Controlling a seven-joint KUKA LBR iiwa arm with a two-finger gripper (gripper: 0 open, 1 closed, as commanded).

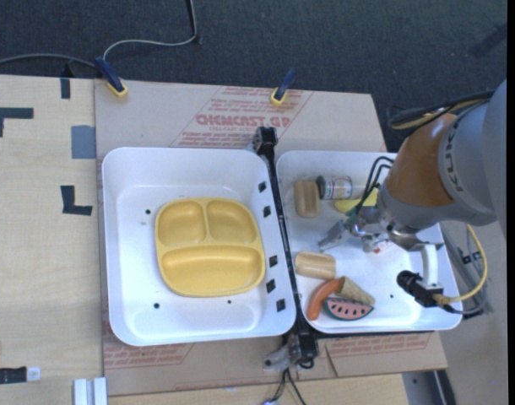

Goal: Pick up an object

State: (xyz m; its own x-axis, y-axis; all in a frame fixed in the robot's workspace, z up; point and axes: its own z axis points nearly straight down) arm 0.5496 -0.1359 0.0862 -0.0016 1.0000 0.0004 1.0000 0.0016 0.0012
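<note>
The gripper [338, 233] hangs low in the right bin [384, 315], its jaws apart as far as this slanted view lets me judge, and nothing sits between them. Around it lie the candidates for picking. A tan cylindrical block [315, 265] rests just below the gripper, near the divider between the bins; it looks like wood, so stiff and light, and its rounded side may roll unless the jaws close across its short width. A second wooden piece [306, 197] lies above, beside a small can [336, 187] on its side, which is probably smooth and slippery. At the bottom sit a toy watermelon slice [349, 309], touching an orange sausage-like piece [322, 296]; both seem hard plastic, light, and crowded together, so harder to grip cleanly. The left bin [122, 251] holds a yellow divided plate [210, 247]. The tan block near the gripper appears the easiest choice.
</note>
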